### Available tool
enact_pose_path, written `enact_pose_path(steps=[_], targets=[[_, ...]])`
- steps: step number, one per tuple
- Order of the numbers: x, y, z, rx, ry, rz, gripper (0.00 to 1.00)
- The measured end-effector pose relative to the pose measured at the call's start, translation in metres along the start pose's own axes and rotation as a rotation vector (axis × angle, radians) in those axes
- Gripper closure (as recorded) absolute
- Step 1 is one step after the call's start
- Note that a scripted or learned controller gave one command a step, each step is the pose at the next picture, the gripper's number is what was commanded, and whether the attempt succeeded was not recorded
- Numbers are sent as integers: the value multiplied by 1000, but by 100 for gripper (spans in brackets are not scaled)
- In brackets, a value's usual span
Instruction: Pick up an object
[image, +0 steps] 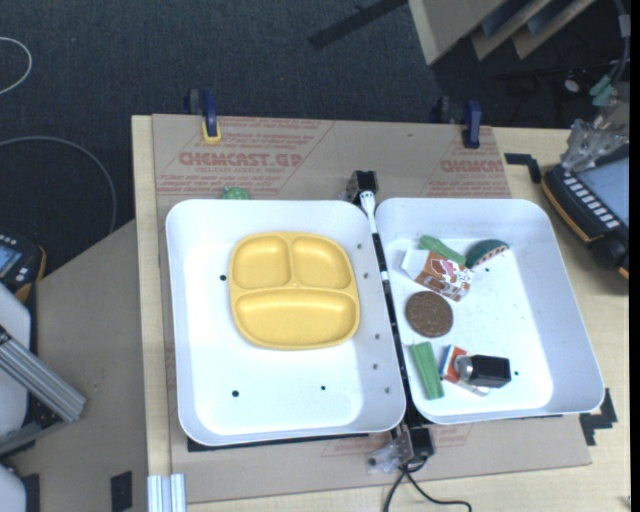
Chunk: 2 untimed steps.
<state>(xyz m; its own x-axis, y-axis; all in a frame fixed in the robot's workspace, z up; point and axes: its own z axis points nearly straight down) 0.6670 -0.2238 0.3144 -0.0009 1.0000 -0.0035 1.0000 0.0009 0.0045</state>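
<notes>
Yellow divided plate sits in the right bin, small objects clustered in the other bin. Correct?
Not quite. The camera view shows the yellow divided plate in the left bin, not the right one. The small objects, among them the brown round disc and the green stick, are clustered in the right bin.

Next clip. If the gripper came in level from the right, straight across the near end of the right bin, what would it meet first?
Probably the small black block, the item lying closest to the right bin's right wall there. Its height over the bin is unclear.
</notes>
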Motion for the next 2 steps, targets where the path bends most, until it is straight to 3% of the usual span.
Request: enact_pose_path(steps=[2], targets=[[0,0,-2,0,0,0,100]])
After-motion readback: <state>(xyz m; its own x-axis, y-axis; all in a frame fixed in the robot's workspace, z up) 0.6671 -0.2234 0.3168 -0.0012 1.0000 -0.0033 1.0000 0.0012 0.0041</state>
